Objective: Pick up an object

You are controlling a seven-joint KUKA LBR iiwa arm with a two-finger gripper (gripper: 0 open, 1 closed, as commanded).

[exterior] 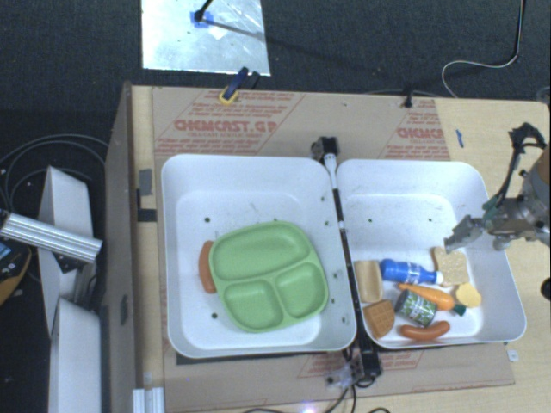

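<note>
Task objects sit clustered in the right bin (405, 188), toward its near edge: blue bottle (408, 272) lying on its side, carrot (428, 297) just below it, green can (415, 309) touching the carrot, red sausage (424, 331) along the bin's near edge. Waffle piece (379, 317) near the near-left corner, bread slice (368, 280) against the left wall above it. Toast piece (453, 265) just right of the bottle, small yellow chunk (468, 295) below it beside the carrot tip.

End effector (462, 233) hangs over the right bin's right side, just above the toast, arm coming in from the right edge. Nothing visible between its fingers; whether they are spread or pressed together cannot be told at this resolution.

Left bin (185, 188) holds a green divided plate (268, 275) near its middle-near part, three compartments. Another sausage (207, 267) lies just beside the plate's left rim, upright along the bin floor.

Both bins rest side by side on a cardboard sheet (284, 119) covering the counter (129, 188). Yellow-and-blue clip (235, 86) at the counter's far edge.
</note>
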